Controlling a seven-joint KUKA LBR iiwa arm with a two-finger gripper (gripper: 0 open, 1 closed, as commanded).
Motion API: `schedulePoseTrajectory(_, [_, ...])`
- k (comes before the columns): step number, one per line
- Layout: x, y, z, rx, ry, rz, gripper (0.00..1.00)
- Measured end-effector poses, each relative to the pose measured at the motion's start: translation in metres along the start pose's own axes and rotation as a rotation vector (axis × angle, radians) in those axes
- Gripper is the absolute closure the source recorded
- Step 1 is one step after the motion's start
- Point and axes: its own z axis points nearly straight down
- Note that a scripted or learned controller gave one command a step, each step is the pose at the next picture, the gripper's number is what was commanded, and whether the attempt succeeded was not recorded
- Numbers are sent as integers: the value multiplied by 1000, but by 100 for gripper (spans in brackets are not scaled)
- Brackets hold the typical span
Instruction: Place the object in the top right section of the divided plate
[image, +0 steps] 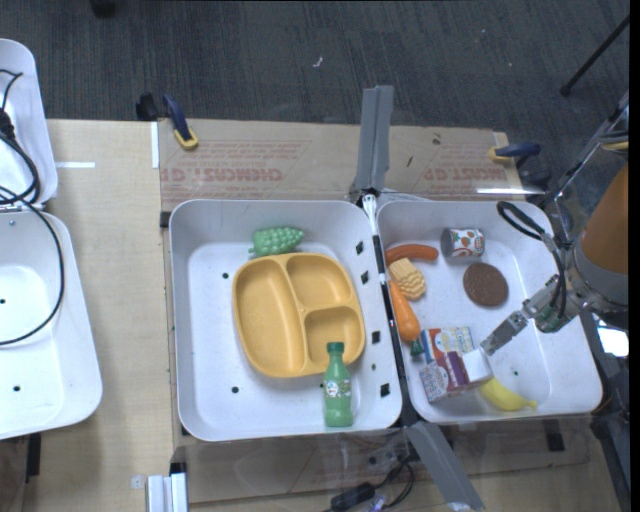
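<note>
Hovering at right of frame over the right bin (570, 395), gripper (503, 335) sits just right of the milk carton (452, 362), holding nothing visible; finger opening can't tell. Yellow divided plate (270, 320) lies well left, center frame, in left bin (195, 300).

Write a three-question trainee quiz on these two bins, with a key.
1. True or false: the green bottle stands inside a section of the divided plate.
2. Which lies nearest the hand? A) green grapes B) banana C) small can
3. Fill in: the brown round cookie lies in the ___ bin.

Key:
1. False; it stands at the plate's near edge, on the bin floor.
2. B
3. right
</note>
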Motion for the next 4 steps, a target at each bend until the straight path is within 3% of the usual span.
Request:
schedulePoseTrajectory(1, [-60, -39, 33, -1, 0, -160, 0])
schedulePoseTrajectory(2, [-61, -38, 25, -2, 1, -159, 100])
schedulePoseTrajectory(4, [-72, -45, -19, -3, -4, -422, 100])
